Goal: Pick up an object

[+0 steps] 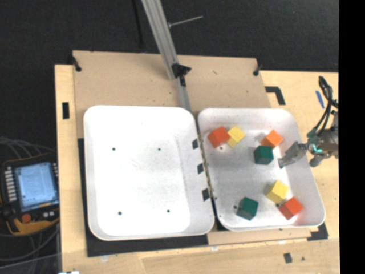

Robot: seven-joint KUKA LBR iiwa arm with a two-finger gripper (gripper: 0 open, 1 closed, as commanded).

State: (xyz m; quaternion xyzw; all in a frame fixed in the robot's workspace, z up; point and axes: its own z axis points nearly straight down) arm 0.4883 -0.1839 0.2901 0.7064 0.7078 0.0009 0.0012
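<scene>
The right bin [228, 170] holds several small cubes. A red one [218, 136] and a yellow one [235, 135] sit together at its back left. An orange cube [274, 138] lies just behind a green cube [263, 154] at the back right. Toward the front are another yellow cube [278, 191], a red cube [291, 208] and a green cube [247, 208]. My gripper [303, 156] hangs over the bin's right rim, just right of the back green cube. It is open, with nothing between its fingers.
The left bin [142, 170] lies beside the right one, joined by clips along the shared edge. A slanted metal pole [165, 39] rises from behind the bins. A teach pendant [31, 190] rests off the bench at far left.
</scene>
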